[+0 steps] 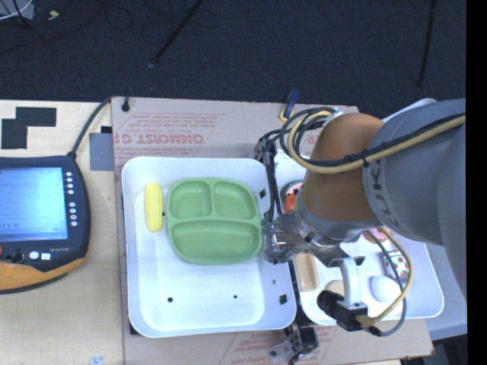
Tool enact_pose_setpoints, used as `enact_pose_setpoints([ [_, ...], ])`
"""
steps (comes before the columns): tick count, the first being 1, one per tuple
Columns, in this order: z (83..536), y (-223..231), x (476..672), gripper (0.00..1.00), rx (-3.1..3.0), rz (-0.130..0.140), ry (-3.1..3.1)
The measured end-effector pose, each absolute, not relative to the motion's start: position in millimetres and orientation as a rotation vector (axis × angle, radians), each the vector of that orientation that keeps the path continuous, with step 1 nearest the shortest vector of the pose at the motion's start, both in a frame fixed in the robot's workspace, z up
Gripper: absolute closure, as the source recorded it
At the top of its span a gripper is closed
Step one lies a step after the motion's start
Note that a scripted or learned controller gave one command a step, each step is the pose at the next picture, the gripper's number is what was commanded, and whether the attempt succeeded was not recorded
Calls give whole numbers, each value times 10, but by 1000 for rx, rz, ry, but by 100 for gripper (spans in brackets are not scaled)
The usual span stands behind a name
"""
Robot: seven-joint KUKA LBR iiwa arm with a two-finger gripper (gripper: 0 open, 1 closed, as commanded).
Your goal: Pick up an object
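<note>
Gripper (279, 243) sits low at the left edge of the right bin (435, 304), right against the wall shared with the left bin (138, 284). The wrist and orange band cover it from above, so I cannot tell if it is released or clenched. Nothing is seen held in it.

Right bin, nearest first:
- Tan block (307, 273) lies just beside the gripper, toward the near edge and close to the left wall.
- Orange-red item (291, 198) is at the left edge toward the far corner, partly under the arm; kind unclear.
- White rounded object (381, 287) is near the middle of the near edge, well apart from the gripper.
- Pink-edged thing (378, 237) peeks out from under the arm, mostly hidden.

Left bin:
- Green divided plate (213, 220) has three compartments and lies flat in the far half. Its right rim is near the shared wall, close to the gripper.
- Yellow corn cob (154, 206) lies just beside the plate's left rim, lengthwise along the bin's left edge.
- Two small dark specks (169, 300) sit on the bare floor near the near edge.

Both bins sit on a cardboard sheet (175, 131). A teach pendant (38, 219) with a lit screen lies at the bench's left edge, well apart from the bins.
</note>
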State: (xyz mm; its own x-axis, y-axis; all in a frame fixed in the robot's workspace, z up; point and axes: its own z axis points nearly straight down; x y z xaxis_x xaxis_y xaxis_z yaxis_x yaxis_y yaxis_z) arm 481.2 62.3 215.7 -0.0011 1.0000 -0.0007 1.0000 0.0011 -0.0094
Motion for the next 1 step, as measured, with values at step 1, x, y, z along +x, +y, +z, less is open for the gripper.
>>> enact_pose_setpoints([
  [1,2188,606,4761,100,-2218,9,-2217],
])
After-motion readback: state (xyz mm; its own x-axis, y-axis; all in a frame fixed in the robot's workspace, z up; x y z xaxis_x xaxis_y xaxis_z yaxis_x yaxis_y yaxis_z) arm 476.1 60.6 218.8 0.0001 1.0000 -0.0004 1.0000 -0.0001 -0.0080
